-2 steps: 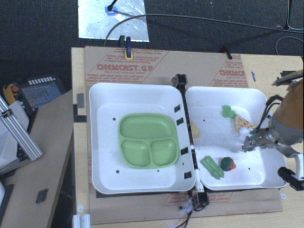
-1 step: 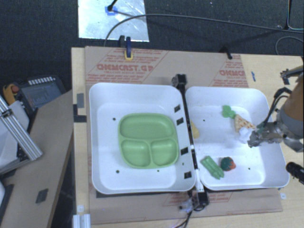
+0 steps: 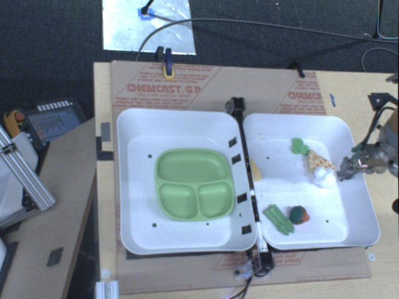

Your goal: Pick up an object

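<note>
- From the overhead camera I see the worktop (image 3: 206, 80) carrying two shallow white bins side by side, the left bin (image 3: 134, 136) and the right bin (image 3: 358, 220), their inner walls touching along the middle.
- In the left bin lies a pale green divided tray (image 3: 193, 184), flat and roughly centred, with one long compartment at the back and two smaller ones toward the front.
- In the right bin, near its far right side, I see a small green piece (image 3: 298, 146), and just beside it a yellow-orange wedge (image 3: 319, 161) that touches a small white lump (image 3: 323, 176).
- Toward the front of the same bin lies a green ribbed piece (image 3: 277, 219), tilted, and just beside it a round red and green object (image 3: 299, 214).
- The pincer (image 3: 346, 169) comes in from the right edge and sits at the right bin's right rim, its tip just beside the white lump.
- I cannot tell how the pincer is set, and I see nothing held in it.
- Off the worktop to the left, a control pendant (image 3: 53, 122) lies on a separate surface.
</note>
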`<state>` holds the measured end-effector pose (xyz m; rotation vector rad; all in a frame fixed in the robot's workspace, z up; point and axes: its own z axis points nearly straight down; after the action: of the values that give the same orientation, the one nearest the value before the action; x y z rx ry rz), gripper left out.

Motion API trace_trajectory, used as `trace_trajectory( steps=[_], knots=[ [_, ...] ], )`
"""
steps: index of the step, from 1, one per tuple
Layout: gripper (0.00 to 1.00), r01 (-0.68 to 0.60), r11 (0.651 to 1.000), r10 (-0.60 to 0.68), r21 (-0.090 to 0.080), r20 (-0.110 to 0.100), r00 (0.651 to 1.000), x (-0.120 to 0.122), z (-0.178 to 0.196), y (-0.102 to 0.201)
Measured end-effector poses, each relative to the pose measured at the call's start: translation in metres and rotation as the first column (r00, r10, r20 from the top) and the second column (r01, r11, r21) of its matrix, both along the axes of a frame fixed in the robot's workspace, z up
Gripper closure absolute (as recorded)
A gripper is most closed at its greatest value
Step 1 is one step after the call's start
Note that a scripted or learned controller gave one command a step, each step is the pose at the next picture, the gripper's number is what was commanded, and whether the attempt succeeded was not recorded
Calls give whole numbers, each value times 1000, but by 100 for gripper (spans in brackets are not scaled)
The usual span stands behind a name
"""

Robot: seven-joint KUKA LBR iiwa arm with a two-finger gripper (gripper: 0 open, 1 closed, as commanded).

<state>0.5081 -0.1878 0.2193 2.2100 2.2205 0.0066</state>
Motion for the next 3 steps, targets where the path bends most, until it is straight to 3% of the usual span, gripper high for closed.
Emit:
trace_trajectory(
  steps=[1, 3],
  knots=[
    [100, 0, 1000, 0, 1, -2, 1000, 2, 47, 0],
    [100, -5, 1000, 5, 3, -5, 1000, 54, 30, 107]
  ],
)
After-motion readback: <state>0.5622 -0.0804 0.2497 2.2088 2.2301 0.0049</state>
